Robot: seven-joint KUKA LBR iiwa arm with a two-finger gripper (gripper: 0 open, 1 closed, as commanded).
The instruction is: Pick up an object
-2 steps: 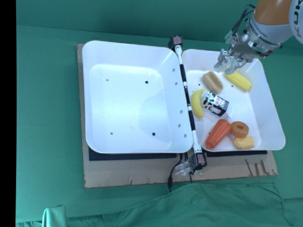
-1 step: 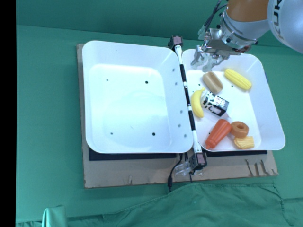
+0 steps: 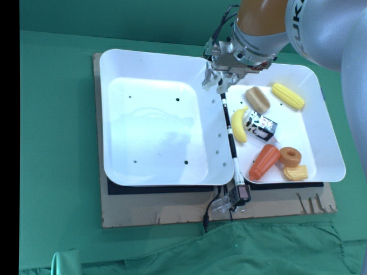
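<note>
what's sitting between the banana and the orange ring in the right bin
In the camera view, a small black-and-white box lies between the banana and the orange ring, touching the banana. The carrot's top end sits just below that line.

Grey arm (image 3: 330,22); orange band; black cables.

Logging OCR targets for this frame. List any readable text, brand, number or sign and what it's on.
"KUKA", partly cut off by the frame's top edge: on the grey arm above the orange band.
Black-and-white printed pattern on the small black box in the right bin: too small and blurred to read.
Nothing legible on the other toy items, the left bin or the cardboard base.
</note>
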